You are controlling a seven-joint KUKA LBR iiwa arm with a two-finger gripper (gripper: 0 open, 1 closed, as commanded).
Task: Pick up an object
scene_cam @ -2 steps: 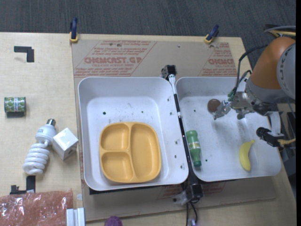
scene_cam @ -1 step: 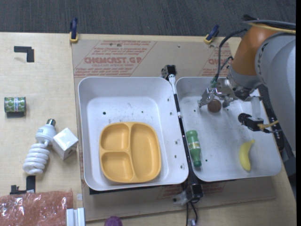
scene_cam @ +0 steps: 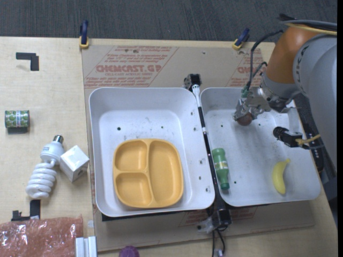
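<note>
The arm [scene_cam: 305, 63] is reaching in from the right, its gripper [scene_cam: 244, 114] hanging over the back of the right bin [scene_cam: 257, 197]. Something small and brownish is sitting at its tip, but I cannot tell how the jaws are standing. A green bottle [scene_cam: 220, 168] is lying along that bin's left wall, a banana [scene_cam: 279, 176] near its right side. A yellow divided plate [scene_cam: 148, 172] is resting in the left bin [scene_cam: 107, 116].

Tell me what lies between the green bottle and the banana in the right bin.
Nothing: in the camera view, the stretch between the green bottle and the banana is bare white bin floor.
</note>
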